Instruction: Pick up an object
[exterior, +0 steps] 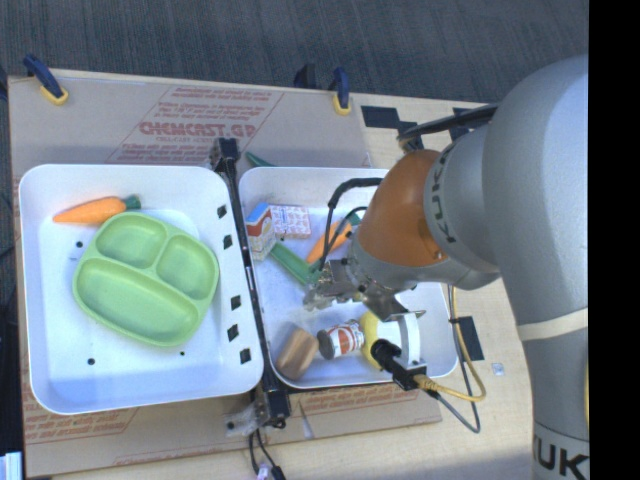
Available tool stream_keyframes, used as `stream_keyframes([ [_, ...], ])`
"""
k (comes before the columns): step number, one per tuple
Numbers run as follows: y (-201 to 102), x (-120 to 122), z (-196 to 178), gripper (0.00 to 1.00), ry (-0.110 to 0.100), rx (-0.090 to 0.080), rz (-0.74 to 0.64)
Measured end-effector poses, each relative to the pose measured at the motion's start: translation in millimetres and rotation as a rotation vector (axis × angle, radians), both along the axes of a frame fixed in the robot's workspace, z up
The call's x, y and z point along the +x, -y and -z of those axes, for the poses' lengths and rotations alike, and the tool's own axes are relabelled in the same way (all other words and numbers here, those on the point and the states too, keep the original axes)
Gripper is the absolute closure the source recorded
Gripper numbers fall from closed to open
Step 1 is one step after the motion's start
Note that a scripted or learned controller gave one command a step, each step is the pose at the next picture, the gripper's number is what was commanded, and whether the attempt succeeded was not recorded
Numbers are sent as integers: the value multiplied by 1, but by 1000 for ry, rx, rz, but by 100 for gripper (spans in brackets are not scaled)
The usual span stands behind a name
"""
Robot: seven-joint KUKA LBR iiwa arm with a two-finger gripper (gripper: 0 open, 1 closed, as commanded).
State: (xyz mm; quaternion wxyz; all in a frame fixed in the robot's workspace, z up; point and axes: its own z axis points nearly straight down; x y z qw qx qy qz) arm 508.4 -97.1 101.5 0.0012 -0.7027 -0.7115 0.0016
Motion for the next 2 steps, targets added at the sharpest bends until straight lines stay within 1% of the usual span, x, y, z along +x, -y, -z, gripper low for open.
stream_keyframes([
  [1,51,-32,-61,100,3,1,9],
  [2,-20,-30,-180,100,8,0,5],
])
